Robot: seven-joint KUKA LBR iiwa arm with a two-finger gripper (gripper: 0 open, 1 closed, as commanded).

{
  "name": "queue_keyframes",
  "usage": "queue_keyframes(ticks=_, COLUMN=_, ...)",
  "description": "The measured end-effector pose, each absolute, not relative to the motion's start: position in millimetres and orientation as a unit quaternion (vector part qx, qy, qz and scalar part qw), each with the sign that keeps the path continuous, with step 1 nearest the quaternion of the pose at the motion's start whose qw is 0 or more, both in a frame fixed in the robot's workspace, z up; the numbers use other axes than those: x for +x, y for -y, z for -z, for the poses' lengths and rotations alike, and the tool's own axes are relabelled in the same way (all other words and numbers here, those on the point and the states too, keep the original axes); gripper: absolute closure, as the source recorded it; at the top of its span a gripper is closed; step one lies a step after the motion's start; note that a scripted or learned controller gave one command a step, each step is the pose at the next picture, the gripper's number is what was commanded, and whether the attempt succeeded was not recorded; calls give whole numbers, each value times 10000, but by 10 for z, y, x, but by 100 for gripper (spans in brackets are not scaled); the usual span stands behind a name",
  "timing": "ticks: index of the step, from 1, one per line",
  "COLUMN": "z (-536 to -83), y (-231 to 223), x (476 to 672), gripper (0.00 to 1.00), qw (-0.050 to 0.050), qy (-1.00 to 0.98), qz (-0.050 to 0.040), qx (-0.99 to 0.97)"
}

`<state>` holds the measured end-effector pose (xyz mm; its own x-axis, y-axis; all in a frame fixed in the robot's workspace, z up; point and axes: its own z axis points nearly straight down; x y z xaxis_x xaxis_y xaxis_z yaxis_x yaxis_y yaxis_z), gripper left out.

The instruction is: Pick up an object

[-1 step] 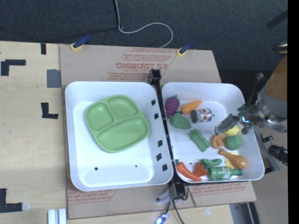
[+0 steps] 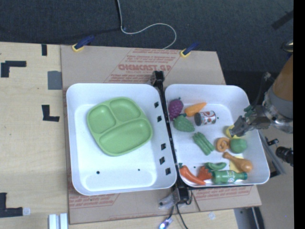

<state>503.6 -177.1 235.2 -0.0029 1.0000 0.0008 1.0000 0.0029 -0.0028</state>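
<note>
Two white bins sit side by side on a sheet of cardboard [image 2: 143, 66] laid over the tabletop [image 2: 28, 128]. At nine o'clock, the left bin [image 2: 78, 175] carries a green divided plate [image 2: 120, 126]. At three o'clock, the right bin [image 2: 238, 92] is crowded with toy food: a purple bunch of grapes [image 2: 175, 107], an orange carrot [image 2: 195, 109], a small can with a red and white label [image 2: 206, 118], a green leafy piece [image 2: 183, 124], green bean pods [image 2: 203, 143], an orange ring [image 2: 222, 144], a round green fruit [image 2: 238, 145], a tan drumstick [image 2: 238, 161], a red pepper [image 2: 193, 174] and a green bottle [image 2: 228, 177] along the six o'clock wall.

Red print on the cardboard reads roughly "CHEMCAST GP"; the smaller lines are too fine to read. The can's label is too small to read.

Reaching in from three o'clock, the arm sets its hand [image 2: 239, 126] low over the bin's three o'clock rim, just above the round green fruit and beside a yellow piece [image 2: 229, 131]. Whether the dark hand is spread or closed cannot be told, and nothing shows clearly held in it.
</note>
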Motion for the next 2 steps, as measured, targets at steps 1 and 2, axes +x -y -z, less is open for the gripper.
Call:
queue_keyframes(ticks=1, z=-2887, y=889, x=4910, gripper=100, qw=-2, qy=7110, qz=20, qx=-7032)
queue_keyframes(ticks=2, z=-3659, y=70, x=5230, gripper=100, qw=-23, qy=7115, qz=35, qx=-7027)
